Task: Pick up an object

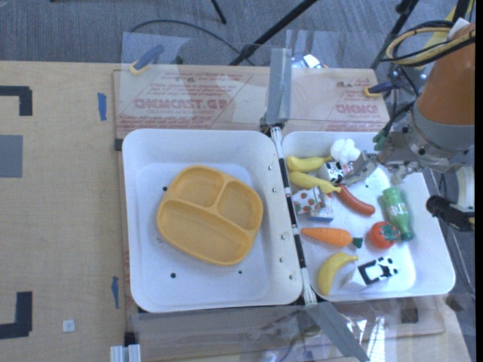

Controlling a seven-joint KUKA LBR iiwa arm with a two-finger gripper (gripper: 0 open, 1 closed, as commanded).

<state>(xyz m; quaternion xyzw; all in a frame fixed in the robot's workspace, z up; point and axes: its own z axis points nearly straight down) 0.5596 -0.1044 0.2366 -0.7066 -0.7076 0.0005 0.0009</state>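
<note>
Two white bins sit side by side on the bench; the right bin (438, 266) holds toy food. Whether the gripper (370, 163) is open I cannot tell. Just near-left of it lies a red sausage (356, 200), long axis running far-left to near-right.

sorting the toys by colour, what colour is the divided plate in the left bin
Yellow-orange, plain with no pattern. The divided plate shows clearly in the camera view, lying in the left bin.
</note>
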